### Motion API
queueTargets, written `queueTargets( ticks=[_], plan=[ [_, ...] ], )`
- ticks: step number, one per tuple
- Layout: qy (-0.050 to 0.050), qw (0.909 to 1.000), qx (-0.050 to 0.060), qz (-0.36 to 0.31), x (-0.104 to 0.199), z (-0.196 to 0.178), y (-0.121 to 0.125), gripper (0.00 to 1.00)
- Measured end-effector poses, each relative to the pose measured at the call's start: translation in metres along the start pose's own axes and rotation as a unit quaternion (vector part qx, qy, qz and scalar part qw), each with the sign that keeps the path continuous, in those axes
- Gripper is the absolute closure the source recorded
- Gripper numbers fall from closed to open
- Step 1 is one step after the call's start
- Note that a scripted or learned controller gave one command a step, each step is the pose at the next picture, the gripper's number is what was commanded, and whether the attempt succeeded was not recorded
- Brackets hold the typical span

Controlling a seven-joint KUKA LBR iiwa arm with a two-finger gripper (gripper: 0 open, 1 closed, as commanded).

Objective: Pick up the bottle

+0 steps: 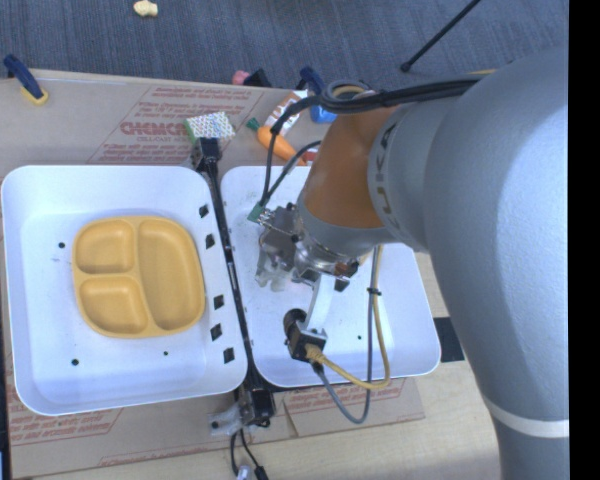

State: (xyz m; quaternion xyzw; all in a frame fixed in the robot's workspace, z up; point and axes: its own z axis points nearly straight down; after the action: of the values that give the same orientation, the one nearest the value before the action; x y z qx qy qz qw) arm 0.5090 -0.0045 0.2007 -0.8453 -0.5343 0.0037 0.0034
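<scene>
My gripper [271, 255] is low over the left half of the right white bin [400, 343], close to the divider between the two bins. The grey arm with its orange band [350, 173] reaches in from the right and covers most of that bin. A pale, glassy shape [264, 271] sits right at the gripper's tip. I cannot tell whether it is the bottle or part of the gripper. The arm hides whatever else lies in the bin.
The left white bin [30, 368] holds a yellow divided plate [138, 273]. An orange and white object [276, 134] lies on the cardboard behind the right bin. Yellow and black cables [352, 373] hang off the wrist over the bin's front edge. Blue clamps [25, 78] grip the board.
</scene>
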Motion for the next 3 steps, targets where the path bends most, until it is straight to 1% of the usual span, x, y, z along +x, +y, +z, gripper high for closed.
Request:
queueTargets(
  ticks=[1,2,3],
  plan=[
    [0.0,0.9998,-0.002,-0.019,-0.014,0.004,-0.031,1.0],
    [0.0,0.9886,-0.001,-0.151,0.025,0.01,-0.049,1.0],
    [-0.001,0.8943,-0.005,-0.447,0.002,-0.061,-0.037,1.0]
  ],
)
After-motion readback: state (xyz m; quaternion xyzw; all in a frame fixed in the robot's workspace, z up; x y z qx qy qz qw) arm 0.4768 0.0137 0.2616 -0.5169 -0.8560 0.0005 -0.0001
